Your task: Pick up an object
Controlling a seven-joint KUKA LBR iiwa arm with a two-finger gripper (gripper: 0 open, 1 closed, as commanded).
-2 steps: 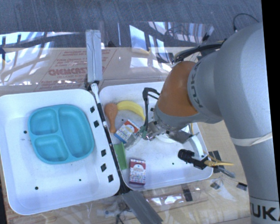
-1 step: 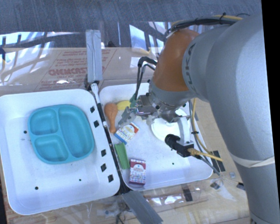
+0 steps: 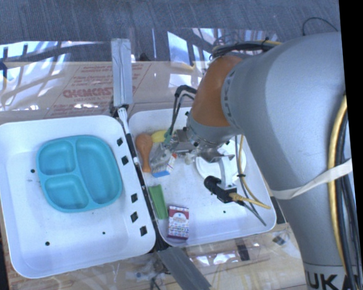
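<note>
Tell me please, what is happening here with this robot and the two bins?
The grey arm reaches from the right into the right bin, its hand low over a small pile of things near the orange piece. A green item and a small red and white box lie nearer the front. The left bin holds a blue divided plate. Whether the hand has gripped anything cannot be told.

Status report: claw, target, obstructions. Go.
Claw low in right bin, at its left side, among the clutter. Orange item, yellow item and blue item crowd it. Grasp unconfirmed. Green stick, red-white box lie nearer the front.
</note>
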